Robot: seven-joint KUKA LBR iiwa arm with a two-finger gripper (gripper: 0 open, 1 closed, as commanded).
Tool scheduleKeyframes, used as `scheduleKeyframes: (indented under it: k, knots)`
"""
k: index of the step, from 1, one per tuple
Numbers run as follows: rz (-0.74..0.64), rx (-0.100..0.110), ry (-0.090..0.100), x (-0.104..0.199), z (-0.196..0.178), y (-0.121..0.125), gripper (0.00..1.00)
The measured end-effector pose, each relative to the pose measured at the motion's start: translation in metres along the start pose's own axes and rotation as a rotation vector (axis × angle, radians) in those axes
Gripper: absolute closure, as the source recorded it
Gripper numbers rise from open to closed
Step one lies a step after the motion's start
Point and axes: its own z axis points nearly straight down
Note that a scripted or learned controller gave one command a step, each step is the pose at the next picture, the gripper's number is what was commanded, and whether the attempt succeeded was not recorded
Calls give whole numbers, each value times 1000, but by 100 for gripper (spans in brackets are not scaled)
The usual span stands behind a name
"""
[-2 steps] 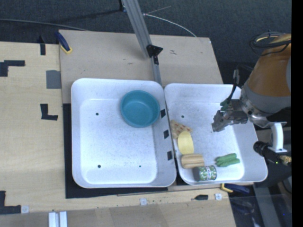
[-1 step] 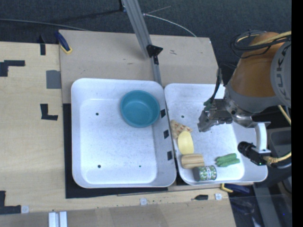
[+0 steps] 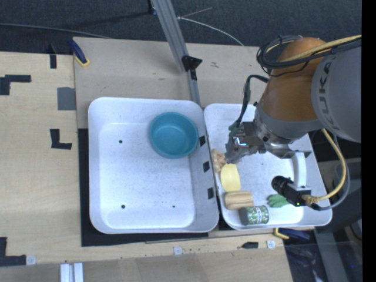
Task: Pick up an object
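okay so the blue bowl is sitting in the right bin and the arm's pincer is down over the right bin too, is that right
Not quite. The camera view shows the blue bowl in the left bin, near its upper right corner. The pincer is indeed down over the right bin, just above the yellow block.
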Motion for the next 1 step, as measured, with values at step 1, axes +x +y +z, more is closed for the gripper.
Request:
scheduleKeyframes:
  k: [1]
  knots:
    - [0, 1, -1, 59, 4, 3, 100]
